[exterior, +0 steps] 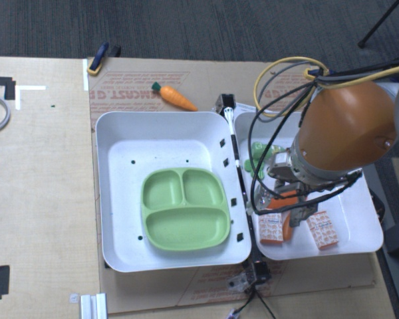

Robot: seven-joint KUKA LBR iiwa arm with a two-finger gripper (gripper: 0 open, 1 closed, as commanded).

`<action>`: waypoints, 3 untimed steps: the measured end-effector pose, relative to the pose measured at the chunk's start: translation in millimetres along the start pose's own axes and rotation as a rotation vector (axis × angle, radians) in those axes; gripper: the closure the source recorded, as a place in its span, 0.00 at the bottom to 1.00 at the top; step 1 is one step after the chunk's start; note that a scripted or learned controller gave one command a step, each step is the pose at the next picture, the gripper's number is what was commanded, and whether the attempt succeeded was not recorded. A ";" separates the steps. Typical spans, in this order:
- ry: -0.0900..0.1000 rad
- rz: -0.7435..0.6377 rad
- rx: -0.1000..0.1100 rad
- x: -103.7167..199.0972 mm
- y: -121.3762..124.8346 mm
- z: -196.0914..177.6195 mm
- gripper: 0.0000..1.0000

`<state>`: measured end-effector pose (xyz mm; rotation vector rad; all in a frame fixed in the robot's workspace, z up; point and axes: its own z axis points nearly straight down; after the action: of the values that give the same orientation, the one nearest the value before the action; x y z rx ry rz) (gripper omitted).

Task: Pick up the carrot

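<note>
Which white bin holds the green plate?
The bin on the view's left: the green plate lies flat in it, while the other bin, under the arm, holds two small cartons.

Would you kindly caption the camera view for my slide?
KUKA arm reaches into the right bin while a carrot lies on cardboard behind the left bin.

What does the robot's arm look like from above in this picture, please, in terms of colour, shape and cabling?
The arm shows mostly as a large rounded orange dome with a grey metal collar beneath it. Yellow and black cables loop out from its top and down its left side, and thinner black wires hang around the wrist. The gripper below is dark with small orange parts.
</note>
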<state>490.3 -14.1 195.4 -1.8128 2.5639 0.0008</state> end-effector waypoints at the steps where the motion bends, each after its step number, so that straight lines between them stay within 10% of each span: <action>1: -0.001 0.123 0.002 29.0 -17.2 2.9 0.00; 2: -0.001 -0.373 0.002 44.6 -3.7 2.8 0.00; 3: -0.002 -0.516 0.003 65.3 -65.9 -118.0 0.00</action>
<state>530.6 -97.8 313.4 -2.4045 2.0144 -0.0023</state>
